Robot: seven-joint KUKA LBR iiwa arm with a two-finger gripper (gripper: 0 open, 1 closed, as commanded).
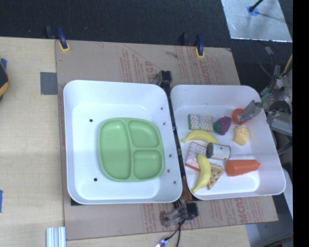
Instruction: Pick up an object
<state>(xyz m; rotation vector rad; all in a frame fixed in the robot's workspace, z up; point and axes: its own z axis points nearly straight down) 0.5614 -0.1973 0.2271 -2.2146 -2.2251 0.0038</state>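
Right, you've got the gripper [249, 112] low at the far right side of the right bin [270, 187], tip on or just over a red-orange item [238, 116]; can't tell if it's gripping anything. Nearby: corn [241, 135], grapes [223, 124], two bananas [200, 136], a carrot [242, 166]. Left bin [72, 138] has a green divided tray [130, 149].

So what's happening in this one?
The arm's gripper reaches into the right bin from the right, sitting low over a red-orange toy at the bin's far side. Nothing is visibly lifted yet. Two bananas, a carrot, corn and a small can lie nearby. The left bin holds a green divided plate.
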